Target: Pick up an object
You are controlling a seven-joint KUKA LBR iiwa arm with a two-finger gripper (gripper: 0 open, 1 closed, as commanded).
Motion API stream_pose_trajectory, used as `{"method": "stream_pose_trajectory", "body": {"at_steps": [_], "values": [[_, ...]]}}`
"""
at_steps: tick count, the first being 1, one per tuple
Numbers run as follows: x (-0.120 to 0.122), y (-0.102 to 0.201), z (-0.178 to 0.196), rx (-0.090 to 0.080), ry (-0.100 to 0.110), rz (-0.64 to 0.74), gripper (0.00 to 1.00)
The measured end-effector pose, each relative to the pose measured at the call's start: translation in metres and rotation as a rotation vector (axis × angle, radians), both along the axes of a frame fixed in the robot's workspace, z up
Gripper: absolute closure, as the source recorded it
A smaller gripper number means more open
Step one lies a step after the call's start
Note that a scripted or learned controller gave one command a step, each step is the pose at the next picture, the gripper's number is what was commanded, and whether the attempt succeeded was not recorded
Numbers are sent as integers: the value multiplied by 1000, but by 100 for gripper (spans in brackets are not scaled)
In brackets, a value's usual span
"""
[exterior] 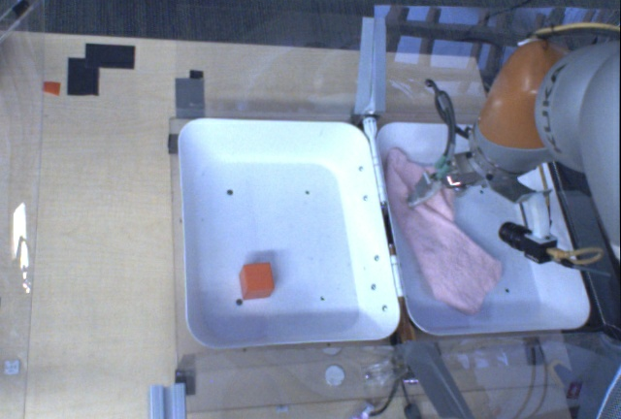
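Lying crumpled along the right bin's [572, 310] left wall, soft pink cloth [441, 247], gripper [427, 191] above it, orange cube [257, 280] near left bin's [281, 141] front-left corner.

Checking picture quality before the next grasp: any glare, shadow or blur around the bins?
Camera view: lighting even; soft shadow under the orange block in the left bin; the gripper over the pink cloth looks slightly blurred; faint reflections on the clear panel at left.

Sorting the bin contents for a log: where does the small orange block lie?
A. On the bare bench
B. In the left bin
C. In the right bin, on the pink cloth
B: the orange block sits on the left bin floor, apart from the pink cloth.
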State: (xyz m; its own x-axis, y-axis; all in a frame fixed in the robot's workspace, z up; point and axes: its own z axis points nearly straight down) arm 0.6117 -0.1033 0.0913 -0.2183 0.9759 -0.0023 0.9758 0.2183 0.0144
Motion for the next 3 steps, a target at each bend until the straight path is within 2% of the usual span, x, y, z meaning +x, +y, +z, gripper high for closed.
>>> {"method": "stream_pose_trajectory", "body": {"at_steps": [1, 2, 3], "values": [[8, 5, 1, -5, -2, 93, 0], [11, 8, 14, -3, -10, 96, 100], [26, 41, 96, -2, 2, 35, 100]]}}
